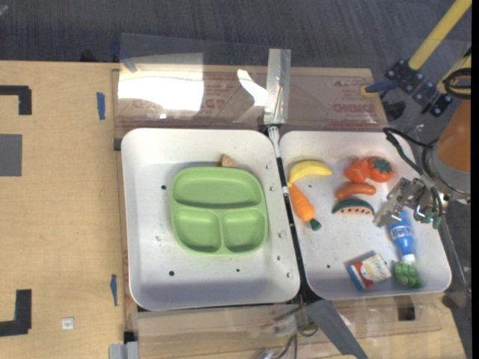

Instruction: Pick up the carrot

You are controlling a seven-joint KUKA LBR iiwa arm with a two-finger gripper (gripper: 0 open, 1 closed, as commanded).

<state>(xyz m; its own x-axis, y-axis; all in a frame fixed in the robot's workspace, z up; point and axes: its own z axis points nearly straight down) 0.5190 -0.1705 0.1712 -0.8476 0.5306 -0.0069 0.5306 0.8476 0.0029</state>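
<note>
Camera view, near edge first: a small red-and-white carton [369,269] and a green broccoli piece [407,274] lie low in the right bin [329,275], with a blue-and-white bottle [403,239] above them. The gripper [404,198] hovers by that bottle; how its jaws stand cannot be told. The carrot [302,203] lies against this bin's left wall, under the banana [308,170]. A green divided plate [219,209] fills the left bin [150,275].
</note>
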